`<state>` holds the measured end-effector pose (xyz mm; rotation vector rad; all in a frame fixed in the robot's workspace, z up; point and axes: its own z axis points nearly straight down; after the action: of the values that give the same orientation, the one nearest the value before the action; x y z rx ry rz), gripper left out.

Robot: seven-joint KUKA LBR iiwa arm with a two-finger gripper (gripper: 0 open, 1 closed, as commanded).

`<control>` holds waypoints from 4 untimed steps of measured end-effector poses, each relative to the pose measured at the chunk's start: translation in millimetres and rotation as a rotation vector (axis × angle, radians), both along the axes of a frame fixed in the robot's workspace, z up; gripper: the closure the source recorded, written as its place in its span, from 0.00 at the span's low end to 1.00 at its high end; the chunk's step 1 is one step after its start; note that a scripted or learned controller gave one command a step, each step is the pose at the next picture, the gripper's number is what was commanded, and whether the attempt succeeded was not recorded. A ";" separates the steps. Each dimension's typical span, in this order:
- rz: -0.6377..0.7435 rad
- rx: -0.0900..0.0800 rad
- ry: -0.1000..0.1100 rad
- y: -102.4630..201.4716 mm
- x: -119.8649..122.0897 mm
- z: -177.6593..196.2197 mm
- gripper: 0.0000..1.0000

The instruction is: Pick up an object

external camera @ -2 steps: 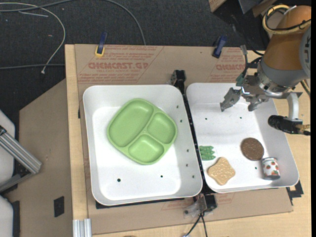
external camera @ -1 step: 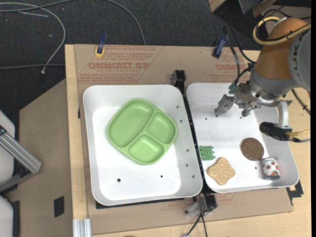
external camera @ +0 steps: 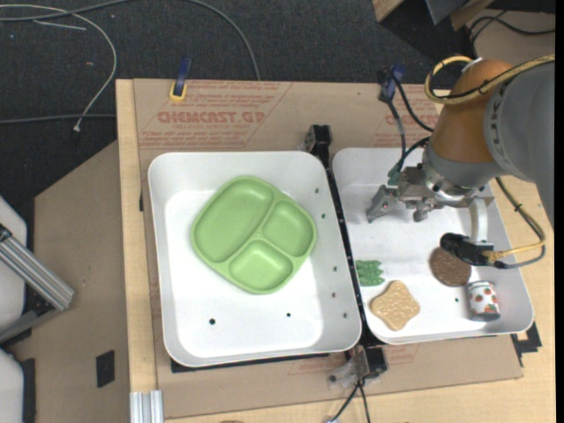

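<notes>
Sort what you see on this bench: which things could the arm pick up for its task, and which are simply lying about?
Belongs to the job:
gripper
tan cracker
green toy
brown disc
small cup
right bin

Lying about:
green divided plate
left bin
blue clamp

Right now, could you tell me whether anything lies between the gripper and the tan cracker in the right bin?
Nothing visible does. The gripper hangs over bare bin floor, and the tan cracker lies nearer the camera; the small green item sits slightly left of that line.
</notes>
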<state>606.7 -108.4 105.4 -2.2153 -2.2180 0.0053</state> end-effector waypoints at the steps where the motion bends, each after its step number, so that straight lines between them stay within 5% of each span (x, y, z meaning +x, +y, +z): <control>1: -0.001 -0.001 -0.007 -0.5 1.8 15.0 1.00; 3: 0.000 -0.004 -0.016 5.3 15.1 127.6 1.00; 4: 0.000 -0.003 -0.012 5.4 16.1 149.3 1.00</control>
<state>622.8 -102.9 254.7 -2.2227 -2.2248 -0.0045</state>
